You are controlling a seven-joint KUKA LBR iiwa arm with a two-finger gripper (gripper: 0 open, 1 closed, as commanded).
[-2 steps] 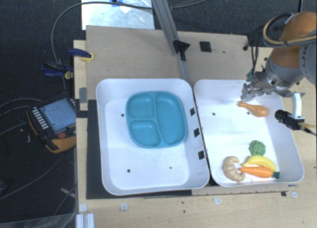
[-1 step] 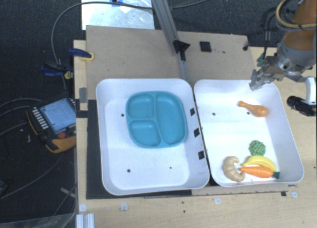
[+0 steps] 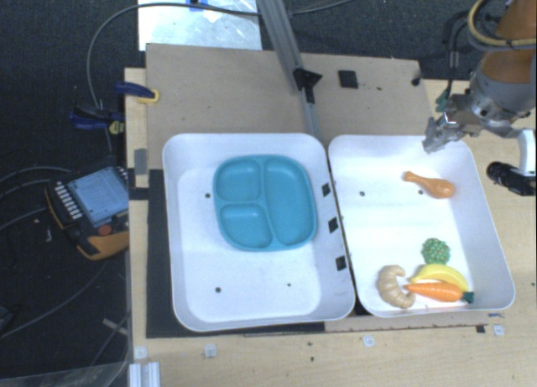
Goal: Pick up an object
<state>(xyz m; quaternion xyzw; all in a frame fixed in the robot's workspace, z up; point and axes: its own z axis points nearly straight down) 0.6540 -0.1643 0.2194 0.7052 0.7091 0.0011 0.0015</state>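
Carrot [image 3: 435, 291] is hugging near rim; we're seeing tool [image 3: 436, 138] hovering over far rim, grip unclear.

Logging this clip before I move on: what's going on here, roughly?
A grey arm with an orange band reaches in from the right, its pincer hovering at the far edge of the right bin. Nothing shows in its grip. Nearest to it lies a chicken drumstick. A broccoli floret, banana, carrot and croissant sit clustered in that bin's near corner. The left bin holds a blue divided plate.
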